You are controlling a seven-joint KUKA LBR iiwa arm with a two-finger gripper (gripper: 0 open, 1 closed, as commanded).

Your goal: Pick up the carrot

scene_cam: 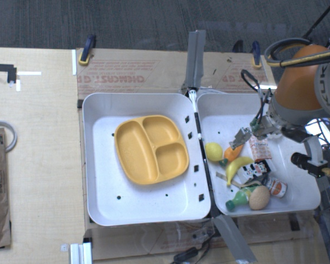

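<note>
The carrot (233, 151) is a small orange piece in the right bin (297, 202), lying between a yellow lemon (213, 151) and a banana (236, 168). My gripper (245, 135) reaches in from the right and hangs right at the carrot's upper right end. Whether it touches the carrot is unclear from this angle. The grey arm with its orange band (301, 87) rises behind it at the right.
The right bin also holds a red-and-white packet (259, 147), a small can (276, 188), a tan egg-shaped item (258, 198) and a green item (236, 200). A yellow divided plate (151, 148) lies in the left bin (99, 202).
</note>
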